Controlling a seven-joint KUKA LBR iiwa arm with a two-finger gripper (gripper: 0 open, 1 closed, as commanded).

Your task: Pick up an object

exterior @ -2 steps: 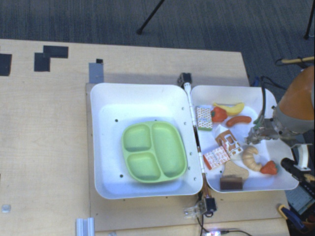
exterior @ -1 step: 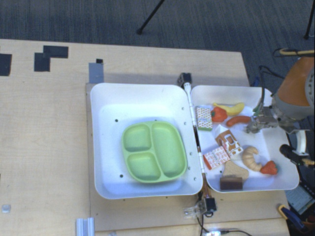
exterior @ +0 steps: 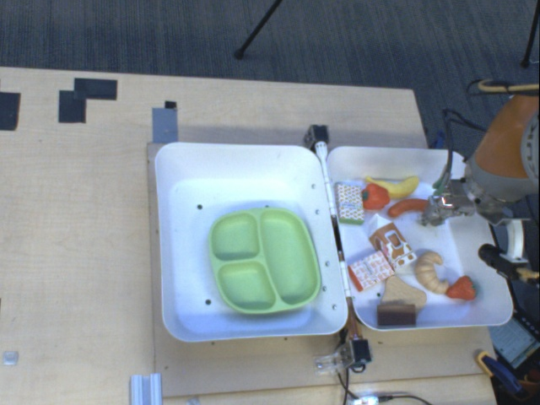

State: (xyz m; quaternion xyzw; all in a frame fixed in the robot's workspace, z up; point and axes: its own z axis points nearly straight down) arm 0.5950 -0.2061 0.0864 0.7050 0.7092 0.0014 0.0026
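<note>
The right bin (exterior: 498, 306) holds several toy foods. A yellow banana (exterior: 393, 184), a red pepper (exterior: 375, 197) and a red sausage (exterior: 408, 207) lie at its far side. A patterned box (exterior: 349, 202), a small carton (exterior: 392, 243) and another box (exterior: 371, 269) lie along its left. A croissant (exterior: 430, 270), a strawberry (exterior: 461, 288), a bread wedge (exterior: 403, 294) and a brown block (exterior: 396, 315) sit near the front. My gripper (exterior: 435, 213) hangs low over the bin's right part, just right of the sausage, with nothing seen in it.
The left bin (exterior: 181, 226) carries a green divided plate (exterior: 264, 261). The grey arm with its orange band (exterior: 506, 142) comes in over the right bin's right wall. A black tripod leg (exterior: 270, 15) crosses the floor behind the bench.
</note>
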